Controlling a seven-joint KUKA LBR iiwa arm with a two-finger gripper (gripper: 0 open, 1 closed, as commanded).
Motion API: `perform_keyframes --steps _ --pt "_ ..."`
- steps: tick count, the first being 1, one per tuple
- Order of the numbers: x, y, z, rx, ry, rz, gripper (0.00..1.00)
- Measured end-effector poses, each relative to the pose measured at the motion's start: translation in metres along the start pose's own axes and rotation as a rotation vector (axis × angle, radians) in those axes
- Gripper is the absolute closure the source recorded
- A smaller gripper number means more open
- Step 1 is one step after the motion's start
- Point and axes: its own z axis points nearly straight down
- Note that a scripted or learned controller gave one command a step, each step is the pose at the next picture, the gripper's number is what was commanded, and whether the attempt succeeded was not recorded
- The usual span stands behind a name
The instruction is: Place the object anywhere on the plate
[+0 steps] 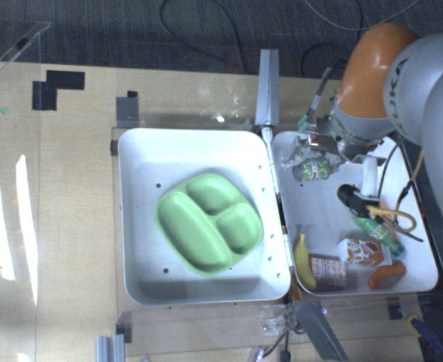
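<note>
A green plate (209, 221) with three compartments lies in the left white bin (142, 164). My gripper (313, 148) hangs over the far left corner of the right bin (425, 270), reaching in from the right. Right under it sits a small can with a green label (313, 171), tilted and close to the bin's left wall. I cannot make out whether the can is between the gripper's tips or just below them.
At the near end of the right bin lie a banana (303, 261), a brown packet (328, 271), a small carton (362, 251), an orange-red item (388, 274) and a green bottle (380, 231). A metal divider (267, 89) stands between the bins.
</note>
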Motion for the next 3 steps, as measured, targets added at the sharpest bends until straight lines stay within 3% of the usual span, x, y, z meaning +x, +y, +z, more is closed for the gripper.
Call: perform_keyframes --steps 1,2,3 --pt "0.067 -0.036 0.001 0.003 -0.001 -0.199 1.0" --pt "0.144 -0.1 0.009 0.003 -0.001 -0.356 1.0" --pt "0.144 -0.1 0.009 0.003 -0.001 -0.355 0.0"
